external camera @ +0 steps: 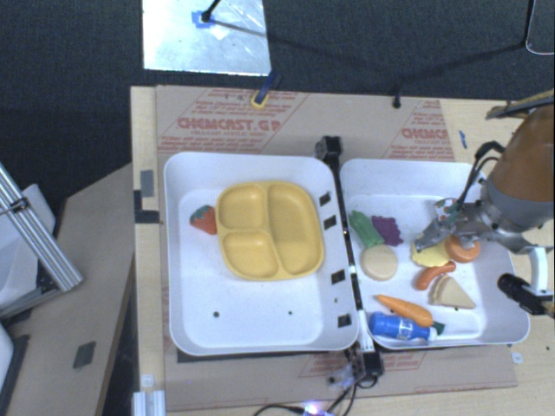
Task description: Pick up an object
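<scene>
My gripper (438, 230) hangs low over the right bin (408, 180), reaching in from the right. Its tip is just above a flat yellow piece (425, 257), with an orange round toy (463, 250) beside it. To the left of the gripper lie a green vegetable (360, 228), purple grapes (387, 230) and a beige round biscuit (379, 263). Nearer the front edge are a red-orange sausage (434, 276), a pale wedge (452, 294), a carrot (403, 308) and a blue bottle (395, 327). Nothing is visibly held.
The left bin (186, 310) holds a yellow divided plate (267, 230) and a strawberry (204, 219) at its left. A black hinge strip (342, 250) runs between the bins. The grey and orange arm (525, 176) covers the right bin's right side.
</scene>
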### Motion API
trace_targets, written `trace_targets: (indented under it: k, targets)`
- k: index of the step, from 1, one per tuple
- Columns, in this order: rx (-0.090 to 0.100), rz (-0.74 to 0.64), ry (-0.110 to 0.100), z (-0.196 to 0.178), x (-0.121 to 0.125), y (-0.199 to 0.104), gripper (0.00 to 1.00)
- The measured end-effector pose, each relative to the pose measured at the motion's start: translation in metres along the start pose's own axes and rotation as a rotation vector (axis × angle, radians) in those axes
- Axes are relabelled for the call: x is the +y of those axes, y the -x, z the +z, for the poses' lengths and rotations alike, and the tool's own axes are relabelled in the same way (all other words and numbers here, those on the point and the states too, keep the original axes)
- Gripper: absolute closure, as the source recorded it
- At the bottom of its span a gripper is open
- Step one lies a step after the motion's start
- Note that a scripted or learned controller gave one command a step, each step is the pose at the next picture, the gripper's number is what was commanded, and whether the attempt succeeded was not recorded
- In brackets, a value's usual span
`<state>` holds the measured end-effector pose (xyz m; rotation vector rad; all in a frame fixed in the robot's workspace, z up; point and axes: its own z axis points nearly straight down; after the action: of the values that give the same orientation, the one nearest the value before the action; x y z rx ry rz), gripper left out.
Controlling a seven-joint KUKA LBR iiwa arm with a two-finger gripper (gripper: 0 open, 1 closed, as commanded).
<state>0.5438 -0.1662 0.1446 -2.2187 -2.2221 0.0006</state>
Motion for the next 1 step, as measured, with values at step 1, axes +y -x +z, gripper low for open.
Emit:
trace_targets:
  k: [1]
  targets:
    - [-0.004, 0.000, 0.012, 0.0338, 0.0109, 0.0026, 0.00]
